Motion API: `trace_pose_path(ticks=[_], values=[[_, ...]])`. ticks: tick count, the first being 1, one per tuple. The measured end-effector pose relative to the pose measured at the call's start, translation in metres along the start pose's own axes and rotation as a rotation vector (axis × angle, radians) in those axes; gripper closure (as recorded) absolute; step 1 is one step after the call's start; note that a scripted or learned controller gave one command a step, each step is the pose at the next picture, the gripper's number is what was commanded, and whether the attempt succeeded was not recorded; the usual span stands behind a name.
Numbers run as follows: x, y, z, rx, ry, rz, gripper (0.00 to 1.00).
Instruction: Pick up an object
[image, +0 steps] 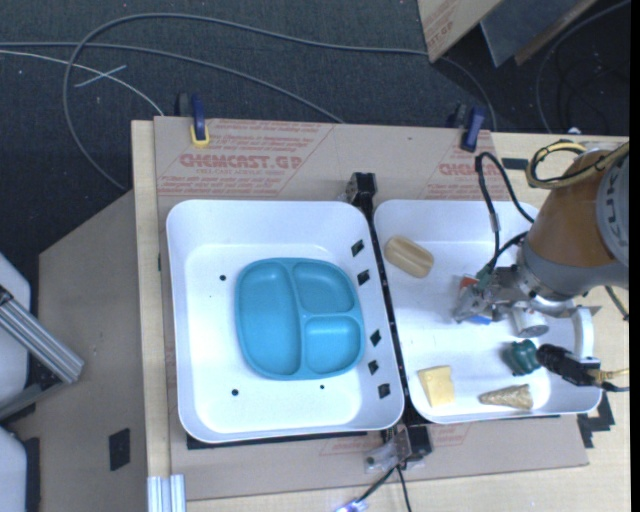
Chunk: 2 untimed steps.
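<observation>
Camera view: pincer (475, 300) is being hovered low in the right bin (440, 225); finger state cannot be told. 4 candidates are lying there: bread roll (408, 256), yellow block (436, 385), wedge (506, 397), teal piece (522, 353). Centring over 1 item is being advised before closing.

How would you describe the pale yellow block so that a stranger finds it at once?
Look in the right bin, at its near left corner, beside the divider between the bins. There lies the pale yellow block, flat and square-cornered, whereas the tan wedge on its right is pointed and the beige roll farther back is rounded.
</observation>
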<state>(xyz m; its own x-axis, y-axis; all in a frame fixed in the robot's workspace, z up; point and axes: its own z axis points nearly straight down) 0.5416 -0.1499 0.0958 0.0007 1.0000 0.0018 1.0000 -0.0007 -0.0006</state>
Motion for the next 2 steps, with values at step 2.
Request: trace_pose_path(ticks=[2], values=[[0.003, 0.003, -0.106, -0.008, -0.003, -0.003, 1.00]])
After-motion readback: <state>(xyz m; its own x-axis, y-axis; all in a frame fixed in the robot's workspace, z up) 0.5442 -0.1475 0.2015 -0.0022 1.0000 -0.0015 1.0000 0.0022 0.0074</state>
